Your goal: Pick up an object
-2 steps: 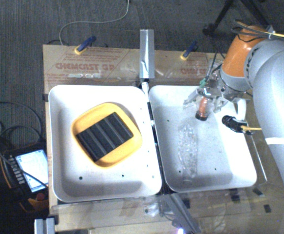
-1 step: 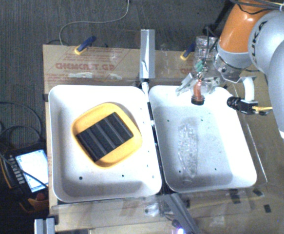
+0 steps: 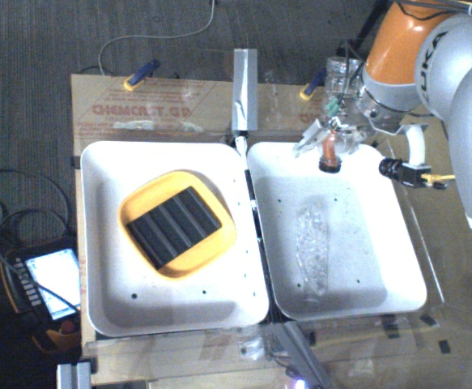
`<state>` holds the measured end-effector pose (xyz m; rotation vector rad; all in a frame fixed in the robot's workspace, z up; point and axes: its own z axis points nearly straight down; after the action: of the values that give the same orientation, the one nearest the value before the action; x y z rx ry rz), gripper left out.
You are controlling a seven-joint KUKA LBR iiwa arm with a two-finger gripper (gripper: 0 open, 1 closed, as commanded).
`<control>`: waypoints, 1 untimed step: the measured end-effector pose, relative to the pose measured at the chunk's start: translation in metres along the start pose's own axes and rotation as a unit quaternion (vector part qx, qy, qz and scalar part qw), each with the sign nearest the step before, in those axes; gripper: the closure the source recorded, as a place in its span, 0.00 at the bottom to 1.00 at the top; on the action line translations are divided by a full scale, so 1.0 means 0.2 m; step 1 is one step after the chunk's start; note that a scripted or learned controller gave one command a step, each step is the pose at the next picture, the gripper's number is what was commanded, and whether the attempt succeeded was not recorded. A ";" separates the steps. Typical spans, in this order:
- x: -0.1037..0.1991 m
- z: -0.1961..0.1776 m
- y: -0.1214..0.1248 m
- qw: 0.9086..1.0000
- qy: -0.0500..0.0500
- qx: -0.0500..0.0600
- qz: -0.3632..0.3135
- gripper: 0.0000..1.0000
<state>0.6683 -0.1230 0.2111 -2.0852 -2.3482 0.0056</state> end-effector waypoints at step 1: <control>0.01 -0.04 0.00 1.000 0.001 0.001 -0.001 1.00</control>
<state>0.6683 -0.1219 0.2190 -2.0822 -2.3478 0.0046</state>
